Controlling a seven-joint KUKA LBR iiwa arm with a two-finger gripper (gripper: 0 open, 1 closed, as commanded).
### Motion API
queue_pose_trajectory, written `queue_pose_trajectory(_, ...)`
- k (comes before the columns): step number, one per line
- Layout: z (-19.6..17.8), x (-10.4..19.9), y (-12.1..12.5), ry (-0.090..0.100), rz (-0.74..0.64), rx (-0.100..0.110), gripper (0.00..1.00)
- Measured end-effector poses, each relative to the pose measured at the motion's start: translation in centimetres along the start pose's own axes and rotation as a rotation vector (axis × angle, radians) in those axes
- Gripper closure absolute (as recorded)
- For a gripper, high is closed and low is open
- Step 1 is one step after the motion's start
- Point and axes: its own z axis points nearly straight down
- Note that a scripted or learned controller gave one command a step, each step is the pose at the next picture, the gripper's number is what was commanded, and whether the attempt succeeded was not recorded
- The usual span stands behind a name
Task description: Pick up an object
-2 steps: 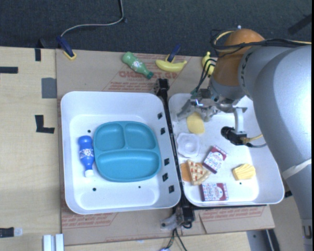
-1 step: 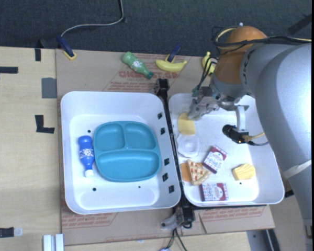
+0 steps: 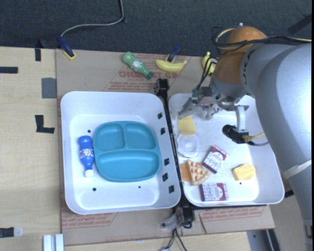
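While my tool [image 3: 201,106] hangs with its fingers spread and holding nothing at upper centre-right, I should descend squarely over the yellow cheese wedge [image 3: 186,125] just below before closing.

cheese wedge [image 3: 186,125]: pale yellow, flat, right bin top-left, near divider
clear cup [image 3: 188,146]: just below wedge, looks to be on its side
waffle [image 3: 194,172]: orange, flat, left of centre
red pack [image 3: 214,159]: tilted, just right of waffle
red box [image 3: 214,192]: flat, near front wall
yellow chunk [image 3: 243,171]: right side, apart from the packs
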Motion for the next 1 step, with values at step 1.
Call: queue_pose_trajectory(1, 0.99, 0.53, -0.05, 0.000, 0.002, 0.002, 0.00)
